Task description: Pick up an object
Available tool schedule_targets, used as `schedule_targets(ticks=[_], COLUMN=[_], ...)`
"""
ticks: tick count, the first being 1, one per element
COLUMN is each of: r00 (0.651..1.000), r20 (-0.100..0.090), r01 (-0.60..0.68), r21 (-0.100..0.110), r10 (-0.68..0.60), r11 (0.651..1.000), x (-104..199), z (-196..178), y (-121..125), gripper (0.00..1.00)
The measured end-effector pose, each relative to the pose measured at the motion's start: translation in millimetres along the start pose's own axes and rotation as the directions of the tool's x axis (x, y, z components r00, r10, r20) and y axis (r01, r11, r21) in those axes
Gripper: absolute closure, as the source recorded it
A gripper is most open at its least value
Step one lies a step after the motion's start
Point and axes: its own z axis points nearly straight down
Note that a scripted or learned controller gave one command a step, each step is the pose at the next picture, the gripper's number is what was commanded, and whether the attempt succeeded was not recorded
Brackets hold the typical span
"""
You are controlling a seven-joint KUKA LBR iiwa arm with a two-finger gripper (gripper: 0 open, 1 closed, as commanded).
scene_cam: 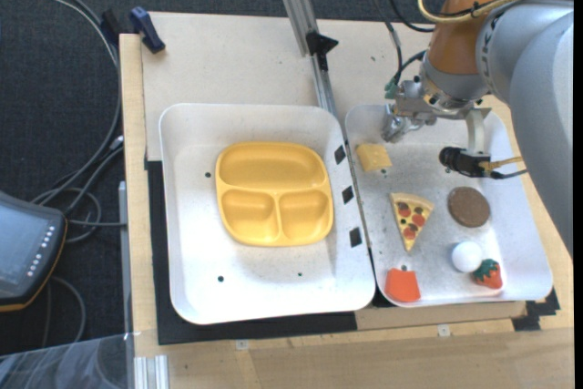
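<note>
Six items lie in the right bin [533,273], none lifted. Gripper [393,127] hangs just above the cheese [373,158] near the back wall; jaw state cannot be told. Grasp not yet made.

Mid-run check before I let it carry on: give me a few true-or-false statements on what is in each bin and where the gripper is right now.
1. The yellow divided tray lies in the left bin. True.
2. The pizza slice lies in the left bin. False: it lies in the right bin, between the cheese piece and the brown disc.
3. The gripper is over the far end of the right bin, close to the cheese piece. True.
4. The white ball sits in the yellow tray. False: it sits in the right bin beside the strawberry.
5. The orange piece lies near the right bin's front edge. True.
</note>
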Motion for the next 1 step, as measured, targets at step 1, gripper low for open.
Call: schedule_targets(ticks=[1], r00=[1.0], r20=[-0.002], r01=[-0.002], r21=[0.001], r10=[0.002], r11=[1.0], x=[-4.4], z=[-45.7], y=[0.1], gripper=[1.0])
